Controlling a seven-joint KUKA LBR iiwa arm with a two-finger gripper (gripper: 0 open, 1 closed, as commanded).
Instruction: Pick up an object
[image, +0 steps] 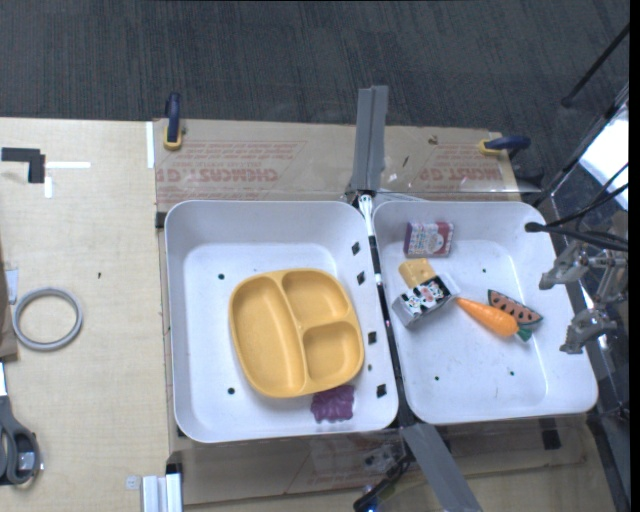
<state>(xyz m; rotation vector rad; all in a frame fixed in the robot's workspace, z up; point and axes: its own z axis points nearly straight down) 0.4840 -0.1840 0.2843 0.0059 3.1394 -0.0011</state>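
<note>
In the right bin (560, 395), a toy carrot (487, 317) is seen just right of a small carton (424, 300). The pincer's state cannot be told.

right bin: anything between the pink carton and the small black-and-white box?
Yes. In the camera view, a yellow block lies between the pink carton and the black-and-white box, touching or nearly touching the box's upper end.
</note>
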